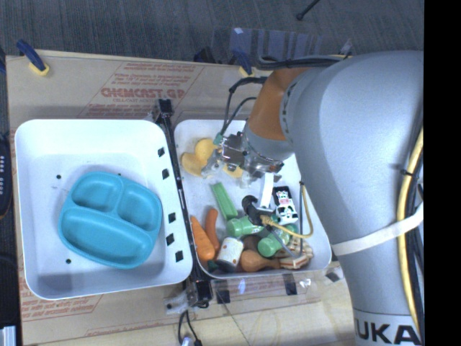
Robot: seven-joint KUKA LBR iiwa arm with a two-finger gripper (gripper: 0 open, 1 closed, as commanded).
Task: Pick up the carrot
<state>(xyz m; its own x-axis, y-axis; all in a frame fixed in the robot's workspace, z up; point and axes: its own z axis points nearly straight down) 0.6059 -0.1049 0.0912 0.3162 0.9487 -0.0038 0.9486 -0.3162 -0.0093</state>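
Arm over the right bin, carrot at its left wall

Grey arm (360,164) fills the right side, nearest to the camera; its gripper (241,161) hangs in the right bin (189,132), just beside a yellow toy (196,157); whether it is open or closed cannot be told; the carrot (203,239) lies against the left wall of this bin, apart from the gripper, beside a green piece (225,202); the left bin (43,280) holds a blue divided plate (109,220)

One fixed cam above the bench, looking down at a slant, mid-range: both white bins (94,132) fit in frame w/ cardboard underlay (137,85) and dark floor at top. Arm (360,164) enters from frame right, bulking large nearest the lens.
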